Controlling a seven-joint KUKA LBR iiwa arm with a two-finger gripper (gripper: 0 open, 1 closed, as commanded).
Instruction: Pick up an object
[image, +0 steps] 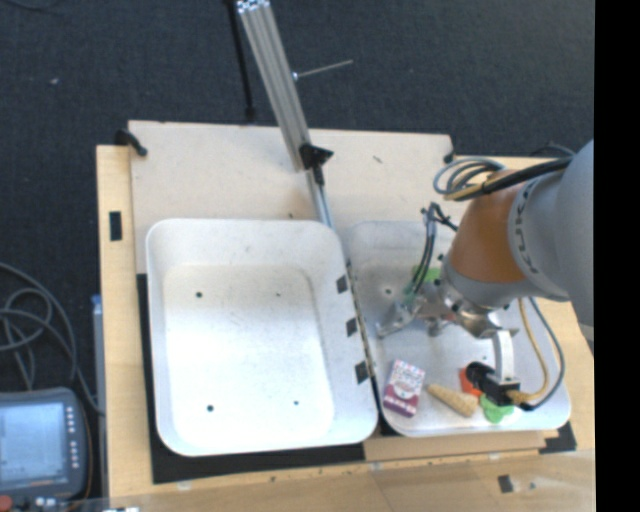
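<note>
In the right bin (375, 250), a small pink and purple box (403, 387) lies near the front left corner. To its right rests a tan cone-shaped piece (453, 400), then a red item (468, 378) and a green item (495, 408) at the front right. My gripper (392, 320) hangs low over the middle of this bin, a little behind the box and apart from it. The grey arm with its orange band (490, 240) covers the bin's right half.
The left bin (250, 330) stands beside the right one, their rims touching. A slanted metal pole (285, 95) rises behind the bins. Cables (465, 178) loop off the wrist. A screen (35, 445) sits at the lower left, off the bench.
</note>
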